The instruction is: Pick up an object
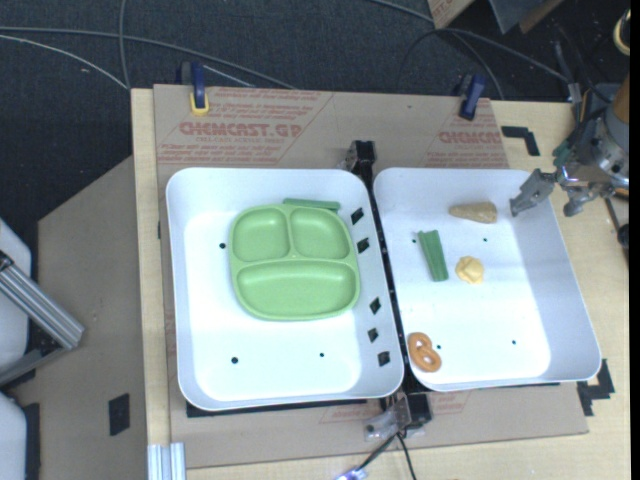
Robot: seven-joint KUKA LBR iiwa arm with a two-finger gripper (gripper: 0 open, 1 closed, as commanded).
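Two shallow white bins, glossy plastic with rounded corners, sit side by side on a pale wooden board with red printed lettering.

Left bin (200,348): a light green plate (295,263), smooth plastic, rounded-square, split into three compartments (two small above, one wide below). A dark green flat strip (312,205) peeks from behind its upper edge.

Right bin (540,308): four small things, well apart from one another.
- tan bread-like lump (473,211), oblong, matte, near the upper wall
- green stick (433,255), straight, flat-sided, lying roughly lengthwise
- yellow lump (469,269), rounded, bumpy, just right of the stick
- orange pretzel (424,352), looped, near the lower left corner

Gripper (545,194): grey metal, at the upper right corner of the right bin, above its rim. The two fingers stand spread apart, with nothing between them. Nearest thing is the tan lump, to its left, not touching.

Blue clamps (200,93) hold the board at its far edge.
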